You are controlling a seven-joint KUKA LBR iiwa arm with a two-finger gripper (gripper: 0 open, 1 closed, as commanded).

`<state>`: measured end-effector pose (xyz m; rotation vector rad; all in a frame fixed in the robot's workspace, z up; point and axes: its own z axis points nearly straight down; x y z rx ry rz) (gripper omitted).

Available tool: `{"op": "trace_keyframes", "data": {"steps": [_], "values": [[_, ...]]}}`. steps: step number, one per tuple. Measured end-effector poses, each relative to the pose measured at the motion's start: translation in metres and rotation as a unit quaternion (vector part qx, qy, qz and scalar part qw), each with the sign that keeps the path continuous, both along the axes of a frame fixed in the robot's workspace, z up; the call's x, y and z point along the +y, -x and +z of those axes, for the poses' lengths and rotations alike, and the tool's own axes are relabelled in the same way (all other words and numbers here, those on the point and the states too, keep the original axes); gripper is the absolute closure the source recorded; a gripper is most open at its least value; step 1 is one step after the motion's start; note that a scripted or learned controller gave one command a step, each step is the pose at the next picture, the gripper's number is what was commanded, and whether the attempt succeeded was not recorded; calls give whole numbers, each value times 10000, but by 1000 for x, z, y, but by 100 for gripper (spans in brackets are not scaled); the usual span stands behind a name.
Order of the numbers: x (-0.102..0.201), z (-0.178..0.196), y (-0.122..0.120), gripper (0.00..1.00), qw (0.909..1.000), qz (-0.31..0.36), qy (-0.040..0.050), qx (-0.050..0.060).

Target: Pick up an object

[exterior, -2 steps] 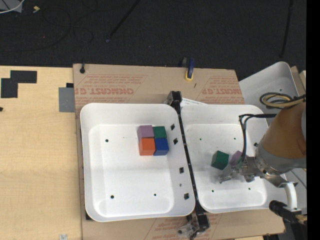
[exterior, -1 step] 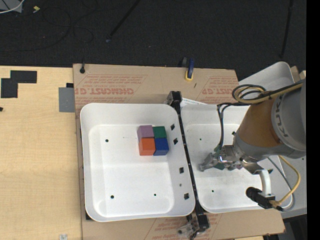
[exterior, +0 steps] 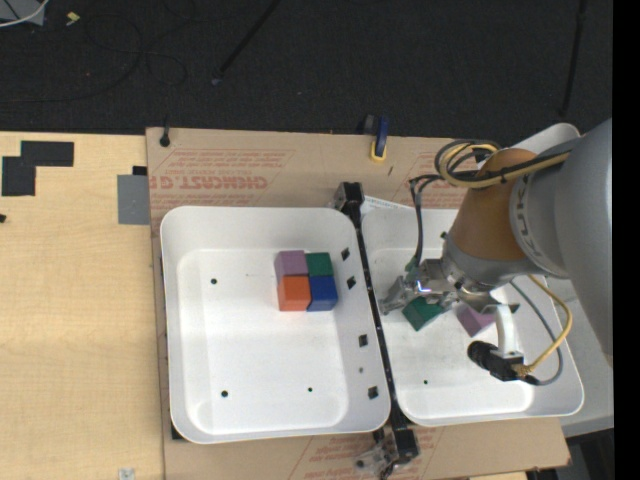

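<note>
Bench clutter, non-task
Cardboard sheet (exterior: 250, 173) with red print under both bins; blue-yellow clamp (exterior: 378, 138) at its far edge; black cables (exterior: 240, 48) on dark floor beyond.

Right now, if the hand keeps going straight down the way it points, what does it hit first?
Most likely the green block: the hand sits right over it in the right bin, pointing down. A purple block lies beside it to the right. Height above the green block is unclear from this slanted view.
</note>
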<state>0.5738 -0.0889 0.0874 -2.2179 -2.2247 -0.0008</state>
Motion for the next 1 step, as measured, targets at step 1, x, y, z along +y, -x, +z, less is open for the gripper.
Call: {"op": "trace_keyframes", "data": {"steps": [1], "values": [[-2,10,2,100,10000,-17,-6,25]]}}
